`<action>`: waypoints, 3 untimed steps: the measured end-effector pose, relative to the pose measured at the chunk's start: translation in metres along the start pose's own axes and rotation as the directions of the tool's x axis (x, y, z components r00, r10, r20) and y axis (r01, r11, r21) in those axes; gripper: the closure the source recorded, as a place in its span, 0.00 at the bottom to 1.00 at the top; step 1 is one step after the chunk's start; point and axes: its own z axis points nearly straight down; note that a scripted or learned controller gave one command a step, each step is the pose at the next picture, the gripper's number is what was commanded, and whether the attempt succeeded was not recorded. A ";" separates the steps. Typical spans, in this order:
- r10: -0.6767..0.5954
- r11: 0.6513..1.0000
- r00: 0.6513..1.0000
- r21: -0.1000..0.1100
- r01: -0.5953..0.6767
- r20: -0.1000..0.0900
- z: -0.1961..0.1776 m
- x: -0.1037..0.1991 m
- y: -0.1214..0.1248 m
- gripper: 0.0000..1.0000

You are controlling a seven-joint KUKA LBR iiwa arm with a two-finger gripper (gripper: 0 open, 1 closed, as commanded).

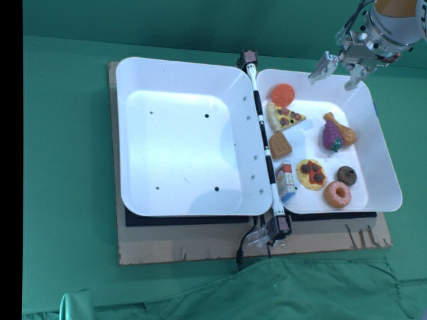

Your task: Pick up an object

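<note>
Unreadable print on small carton [285, 181]

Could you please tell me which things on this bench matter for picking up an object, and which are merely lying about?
For the job:
gripper, open, above the right bin's far edge
right bin
tomato slice
pizza slice
drumstick
grapes
pink doughnut
chocolate doughnut
milk carton

Just lying about:
left bin
cardboard sheet
green cloth
</note>
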 end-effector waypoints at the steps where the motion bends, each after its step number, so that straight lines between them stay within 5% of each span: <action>1: 0.000 1.000 1.000 0.000 0.000 0.000 0.000 0.000 0.000 0.00; 3: -0.002 1.000 1.000 0.004 0.002 0.000 0.096 0.010 0.012 0.00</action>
